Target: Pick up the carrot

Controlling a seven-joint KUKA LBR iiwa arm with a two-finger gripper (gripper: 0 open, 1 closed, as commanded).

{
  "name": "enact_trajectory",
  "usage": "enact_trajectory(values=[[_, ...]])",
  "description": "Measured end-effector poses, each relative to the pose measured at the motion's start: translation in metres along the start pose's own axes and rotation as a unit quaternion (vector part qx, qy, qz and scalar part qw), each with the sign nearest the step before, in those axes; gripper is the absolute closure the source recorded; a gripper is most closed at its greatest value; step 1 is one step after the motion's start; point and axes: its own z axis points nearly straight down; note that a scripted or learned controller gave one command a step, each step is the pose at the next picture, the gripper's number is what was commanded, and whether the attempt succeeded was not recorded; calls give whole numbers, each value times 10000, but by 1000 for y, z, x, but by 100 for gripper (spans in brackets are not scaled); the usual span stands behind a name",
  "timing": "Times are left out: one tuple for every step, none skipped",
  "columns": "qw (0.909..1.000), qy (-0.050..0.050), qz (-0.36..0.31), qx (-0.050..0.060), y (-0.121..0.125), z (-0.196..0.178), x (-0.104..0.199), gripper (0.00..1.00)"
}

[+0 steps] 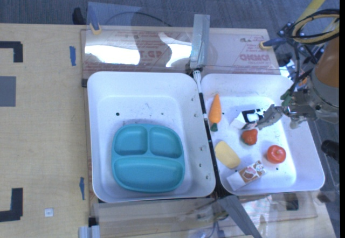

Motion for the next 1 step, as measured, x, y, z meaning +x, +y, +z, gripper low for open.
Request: enact_trajectory(values=[[9999,-13,134,-54,39,174,-16,0]])
